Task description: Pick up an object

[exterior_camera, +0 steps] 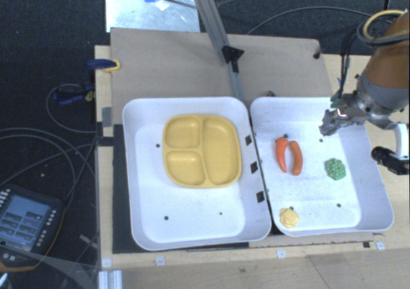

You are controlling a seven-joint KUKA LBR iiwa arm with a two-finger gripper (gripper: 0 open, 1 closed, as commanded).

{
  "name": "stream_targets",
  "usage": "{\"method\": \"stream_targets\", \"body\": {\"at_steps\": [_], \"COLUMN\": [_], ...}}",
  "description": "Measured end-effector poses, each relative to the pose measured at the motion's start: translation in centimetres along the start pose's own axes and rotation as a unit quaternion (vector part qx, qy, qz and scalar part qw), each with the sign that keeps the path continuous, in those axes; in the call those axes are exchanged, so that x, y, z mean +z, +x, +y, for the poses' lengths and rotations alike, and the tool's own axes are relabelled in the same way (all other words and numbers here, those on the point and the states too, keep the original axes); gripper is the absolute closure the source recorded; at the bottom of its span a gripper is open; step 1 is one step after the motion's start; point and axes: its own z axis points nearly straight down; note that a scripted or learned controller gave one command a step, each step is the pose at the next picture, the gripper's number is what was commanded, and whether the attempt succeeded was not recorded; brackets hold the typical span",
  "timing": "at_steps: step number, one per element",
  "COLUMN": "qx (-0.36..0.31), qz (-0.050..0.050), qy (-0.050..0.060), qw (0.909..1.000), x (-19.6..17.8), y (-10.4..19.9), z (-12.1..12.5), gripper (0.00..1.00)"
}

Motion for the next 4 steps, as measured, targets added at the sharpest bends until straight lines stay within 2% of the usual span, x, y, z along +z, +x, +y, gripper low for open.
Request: {"method": "stream_targets", "body": {"at_steps": [1, 2, 4], "qx": [0.0, -0.001, -0.001], "qz": [0.0, 0.001, 0.001], "qy": [0.0, 0.0, -0.001], "qw": [1.0, 1.0, 1.0], "x": [0.3, 0.0, -2.5], "y": [4.7, 11.0, 20.7], "z": [-0.7, -1.6, -1.6], "gripper": [1.0, 1.0, 1.0]}}
